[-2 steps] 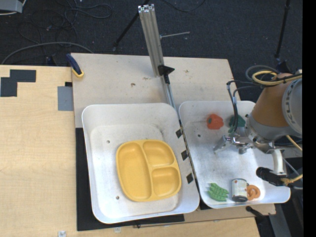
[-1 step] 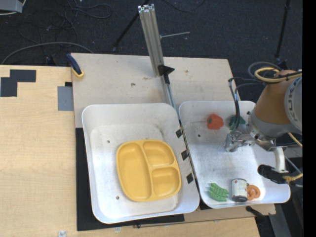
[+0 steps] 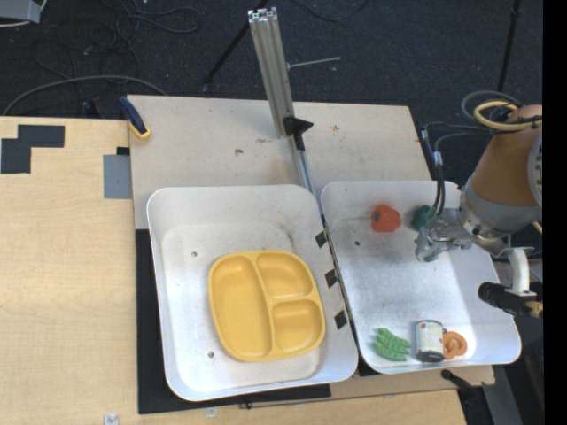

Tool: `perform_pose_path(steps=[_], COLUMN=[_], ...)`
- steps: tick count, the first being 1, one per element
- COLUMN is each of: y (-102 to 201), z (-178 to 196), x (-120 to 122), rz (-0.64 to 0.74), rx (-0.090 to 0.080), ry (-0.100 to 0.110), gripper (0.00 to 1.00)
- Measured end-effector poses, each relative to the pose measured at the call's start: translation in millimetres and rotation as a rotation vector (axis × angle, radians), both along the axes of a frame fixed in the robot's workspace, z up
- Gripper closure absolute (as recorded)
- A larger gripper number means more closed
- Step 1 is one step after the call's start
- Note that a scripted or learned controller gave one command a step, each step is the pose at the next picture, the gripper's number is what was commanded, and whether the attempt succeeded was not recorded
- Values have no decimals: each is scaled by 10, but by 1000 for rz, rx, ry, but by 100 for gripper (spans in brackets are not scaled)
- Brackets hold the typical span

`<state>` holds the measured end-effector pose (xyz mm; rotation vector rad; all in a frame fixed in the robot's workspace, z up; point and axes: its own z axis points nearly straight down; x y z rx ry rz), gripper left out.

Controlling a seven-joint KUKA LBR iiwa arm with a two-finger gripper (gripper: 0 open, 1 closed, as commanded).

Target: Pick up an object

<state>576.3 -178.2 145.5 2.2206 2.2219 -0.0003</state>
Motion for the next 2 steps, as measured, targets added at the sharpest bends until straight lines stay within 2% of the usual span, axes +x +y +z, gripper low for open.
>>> perform_pose_path(steps=[1, 2], y=[37, 51], z=[433, 1069], x=[-7, -2], rz=[1, 1], rx=[0, -1], ry=[-2, -5], gripper=[100, 100])
